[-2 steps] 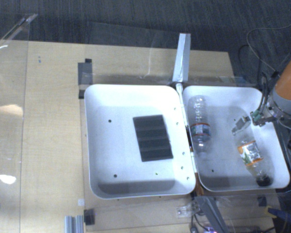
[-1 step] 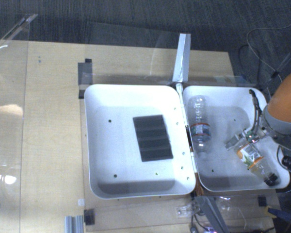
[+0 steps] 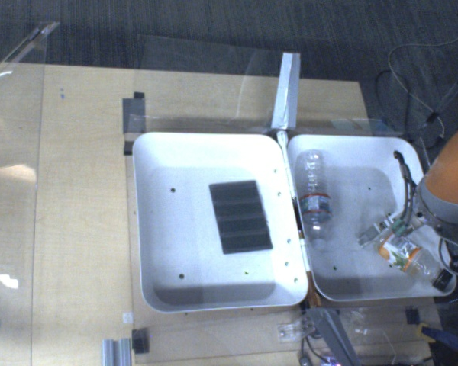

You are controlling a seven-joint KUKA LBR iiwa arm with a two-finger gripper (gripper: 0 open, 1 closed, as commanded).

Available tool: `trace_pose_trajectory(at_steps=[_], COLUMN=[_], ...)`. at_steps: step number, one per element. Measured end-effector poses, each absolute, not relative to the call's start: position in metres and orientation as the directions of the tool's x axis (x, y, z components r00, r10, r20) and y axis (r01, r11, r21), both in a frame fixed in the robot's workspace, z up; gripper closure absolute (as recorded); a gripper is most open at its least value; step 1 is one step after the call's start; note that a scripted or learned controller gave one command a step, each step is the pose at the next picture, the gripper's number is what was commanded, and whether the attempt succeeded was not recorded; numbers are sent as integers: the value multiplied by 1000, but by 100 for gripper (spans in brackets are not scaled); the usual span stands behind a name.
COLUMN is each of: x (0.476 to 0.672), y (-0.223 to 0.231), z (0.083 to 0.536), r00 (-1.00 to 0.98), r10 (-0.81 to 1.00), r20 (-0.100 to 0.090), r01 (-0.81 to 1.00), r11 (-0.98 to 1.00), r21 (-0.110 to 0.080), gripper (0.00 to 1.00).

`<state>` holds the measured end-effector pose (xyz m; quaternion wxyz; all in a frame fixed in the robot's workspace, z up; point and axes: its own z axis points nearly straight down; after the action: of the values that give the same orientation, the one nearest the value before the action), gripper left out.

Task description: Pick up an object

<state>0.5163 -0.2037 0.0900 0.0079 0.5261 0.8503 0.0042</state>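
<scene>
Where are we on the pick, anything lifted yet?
Done: the arm is down in the right white bin. In hand: the gripper sits at a small orange-and-green packet; no grasp is visible. Left: the lift. The clear plastic bottle and the dark ridged rectangular pad lie untouched.

From my remote seat, two bins sat side by side on the bench [image 3: 69, 204]. The left bin [image 3: 156, 204] held a flat ridged pad [image 3: 240, 216] near its middle. In the right bin [image 3: 351, 280], a bottle [image 3: 314, 195] lay along the left wall, and a small crumpled item [image 3: 401, 254] lay toward the right side, under the arm [image 3: 450, 181].
</scene>
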Motion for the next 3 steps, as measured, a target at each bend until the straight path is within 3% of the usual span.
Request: trace_pose_trajectory(at_steps=[1,2,3], x=[507,505,509], y=[-204,-205,-203], z=[98,89,102], r00=[-245,-236,-238], r10=[970,972,971], r20=[-3,-4,-7], r01=[970,972,971], r11=[245,236,238], r21=[8,11,22], gripper=[0,0,100])
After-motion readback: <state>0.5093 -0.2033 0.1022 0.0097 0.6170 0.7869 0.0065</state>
